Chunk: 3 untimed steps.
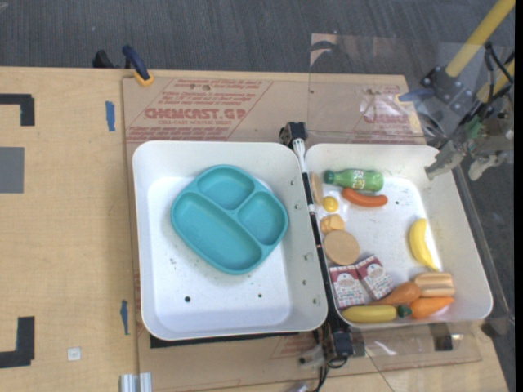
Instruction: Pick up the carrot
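camera view: carrot [365,198] just beside green bottle [354,179], unobstructed; hand [460,160] at bin's rim [433,188], grip state unclear

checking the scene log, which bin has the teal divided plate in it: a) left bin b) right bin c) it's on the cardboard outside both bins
a: the teal divided plate lies flat on the floor of the left bin, while the carrot and the other toy foods sit in the right bin.
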Tool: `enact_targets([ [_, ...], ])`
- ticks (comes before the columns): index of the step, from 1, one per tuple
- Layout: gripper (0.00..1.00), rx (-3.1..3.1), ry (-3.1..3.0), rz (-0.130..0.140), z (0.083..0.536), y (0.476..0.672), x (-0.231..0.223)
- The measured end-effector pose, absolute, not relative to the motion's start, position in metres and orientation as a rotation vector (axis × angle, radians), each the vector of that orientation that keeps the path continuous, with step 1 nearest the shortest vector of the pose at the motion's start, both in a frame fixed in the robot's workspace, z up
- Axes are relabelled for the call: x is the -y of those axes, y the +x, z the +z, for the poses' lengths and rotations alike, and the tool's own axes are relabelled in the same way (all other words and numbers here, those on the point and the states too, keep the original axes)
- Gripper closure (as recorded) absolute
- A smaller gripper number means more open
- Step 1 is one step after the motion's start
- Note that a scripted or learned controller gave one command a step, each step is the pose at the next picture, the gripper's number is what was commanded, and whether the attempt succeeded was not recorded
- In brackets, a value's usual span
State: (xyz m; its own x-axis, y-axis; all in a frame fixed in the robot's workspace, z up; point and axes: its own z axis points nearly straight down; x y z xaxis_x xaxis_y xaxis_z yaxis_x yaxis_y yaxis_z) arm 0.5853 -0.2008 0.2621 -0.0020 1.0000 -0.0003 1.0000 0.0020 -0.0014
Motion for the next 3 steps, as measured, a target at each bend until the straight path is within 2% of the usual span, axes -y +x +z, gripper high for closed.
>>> enact_targets([
  [1, 0.0, 2.439, -2.011, -0.007, 0.439, 0.48, 0.193],
  [2, 0.0, 2.654, -1.707, 0.002, 0.503, 0.481, 0.225],
  [3, 0.0, 2.781, -1.454, 0.0, 0.287, 0.48, 0.223],
])
